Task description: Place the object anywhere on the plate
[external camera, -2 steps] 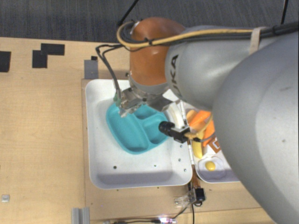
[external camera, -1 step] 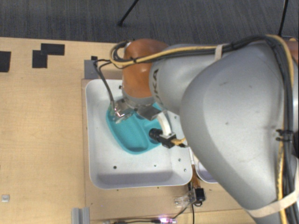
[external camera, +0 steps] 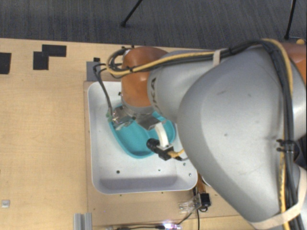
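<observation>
Turquoise plate (external camera: 132, 140) lies inside the white bin (external camera: 103, 176), toward its middle, partly covered by the arm's wrist. Above it hangs the gripper (external camera: 138, 121), below the orange band (external camera: 136, 78); whether it is wide, narrow or holding anything cannot be told.

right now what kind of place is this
Probably a robot test bench in a lab: a big grey arm reaches over a wooden bench into a white bin holding a teal plate.
</observation>
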### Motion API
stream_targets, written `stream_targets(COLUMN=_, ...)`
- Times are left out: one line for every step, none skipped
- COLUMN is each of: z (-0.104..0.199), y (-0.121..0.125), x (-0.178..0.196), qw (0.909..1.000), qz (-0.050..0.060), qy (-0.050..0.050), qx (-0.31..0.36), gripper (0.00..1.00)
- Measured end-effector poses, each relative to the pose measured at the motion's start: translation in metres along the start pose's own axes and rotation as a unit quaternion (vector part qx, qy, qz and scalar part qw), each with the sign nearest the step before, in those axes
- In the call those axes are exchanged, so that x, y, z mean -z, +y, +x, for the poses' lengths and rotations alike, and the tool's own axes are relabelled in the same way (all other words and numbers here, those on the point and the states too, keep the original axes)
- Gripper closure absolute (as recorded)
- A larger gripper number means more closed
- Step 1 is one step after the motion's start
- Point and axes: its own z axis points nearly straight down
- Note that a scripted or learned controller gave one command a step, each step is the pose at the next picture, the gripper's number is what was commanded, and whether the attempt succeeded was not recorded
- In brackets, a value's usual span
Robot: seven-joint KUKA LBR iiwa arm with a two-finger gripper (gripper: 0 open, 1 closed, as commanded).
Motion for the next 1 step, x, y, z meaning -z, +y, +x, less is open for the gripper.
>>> stream_targets(z=-0.0234, y=0.0698, x=0.0952, qw=0.9988, qz=0.002, qy=0.001, qx=-0.048, gripper=1.0)
